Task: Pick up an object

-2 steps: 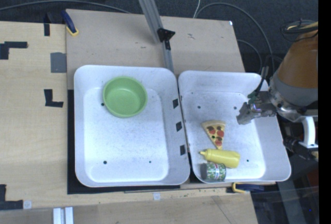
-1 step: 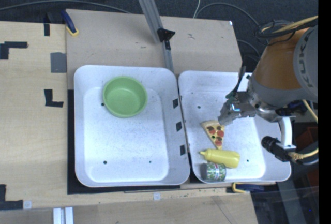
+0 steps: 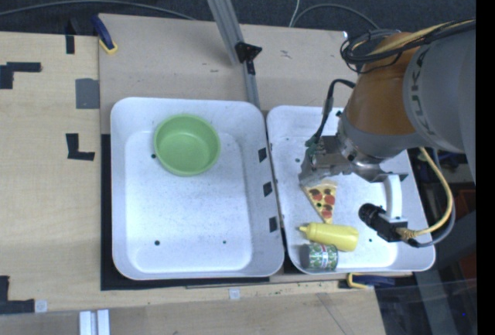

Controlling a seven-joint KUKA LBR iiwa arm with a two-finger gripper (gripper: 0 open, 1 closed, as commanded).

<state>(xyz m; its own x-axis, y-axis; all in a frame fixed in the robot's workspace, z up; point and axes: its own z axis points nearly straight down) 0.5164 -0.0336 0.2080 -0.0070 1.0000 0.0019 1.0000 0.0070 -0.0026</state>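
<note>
Nearest the camera, along the front wall of the right bin, a small green can lies on its side, and touching it just behind is a yellow mustard bottle lying flat.

Going from the left: the left bin carries a green bowl standing upright in its far left part, well apart from everything else. Across the seam between the two bins, the right bin holds the likely targets. A pizza slice lies flat in the middle of it, its wide crust end toward the far side and its tip pointing toward the front wall, so its long axis runs roughly front to back, tilted slightly. The mustard bottle below it runs crosswise, left to right, nozzle toward the left.

The gripper hangs directly over the crust end of the pizza slice, and the slice stretches away from it toward the front of the bench. Whether the jaws are open or closed cannot be told, since the wrist body hides them from above, and nothing shows as held.

My judgement is that the slice is the thing aimed at, and a grasp would need the jaws to straddle its short width, not its length. Being thin and flat, it may slip out.
</note>
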